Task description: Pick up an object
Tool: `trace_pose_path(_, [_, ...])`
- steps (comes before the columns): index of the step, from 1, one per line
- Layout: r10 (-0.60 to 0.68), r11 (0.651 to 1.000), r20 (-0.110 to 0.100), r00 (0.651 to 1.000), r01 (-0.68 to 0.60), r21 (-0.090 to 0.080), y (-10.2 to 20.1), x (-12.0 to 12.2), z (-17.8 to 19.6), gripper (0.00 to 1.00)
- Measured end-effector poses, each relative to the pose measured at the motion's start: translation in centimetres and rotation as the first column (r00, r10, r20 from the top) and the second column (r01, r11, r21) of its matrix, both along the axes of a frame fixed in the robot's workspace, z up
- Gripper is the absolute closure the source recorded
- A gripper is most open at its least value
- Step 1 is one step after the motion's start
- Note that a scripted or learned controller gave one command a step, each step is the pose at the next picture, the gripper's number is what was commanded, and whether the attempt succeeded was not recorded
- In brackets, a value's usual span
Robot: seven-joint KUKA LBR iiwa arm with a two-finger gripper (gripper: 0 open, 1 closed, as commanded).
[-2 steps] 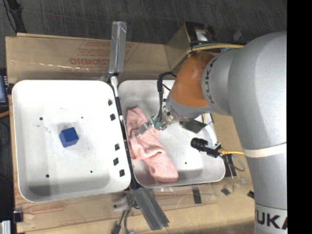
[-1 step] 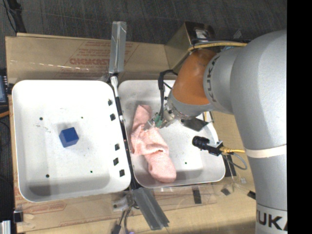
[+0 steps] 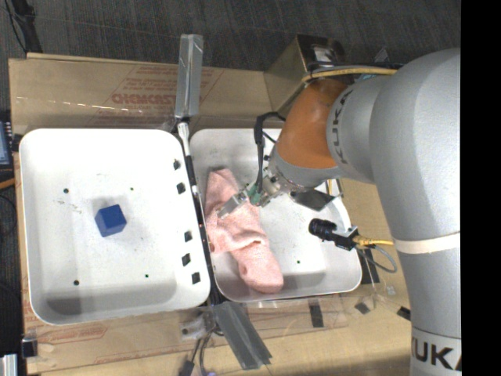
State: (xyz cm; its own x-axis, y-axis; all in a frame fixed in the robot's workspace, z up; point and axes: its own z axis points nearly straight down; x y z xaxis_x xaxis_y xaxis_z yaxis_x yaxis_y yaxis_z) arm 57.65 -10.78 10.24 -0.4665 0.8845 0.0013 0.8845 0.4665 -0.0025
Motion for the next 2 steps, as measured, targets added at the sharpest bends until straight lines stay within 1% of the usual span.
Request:
trace_pose_path(1, [-0.096, 0.995, 0.002, 0.995, 0.096, 0.0, 0.8, 4.1, -1.0, 0.0])
trace_pose_path(2, [-0.089, 0.996, 0.002, 0.996, 0.089, 0.0, 0.9, 4.1, 0.0, 1.0])
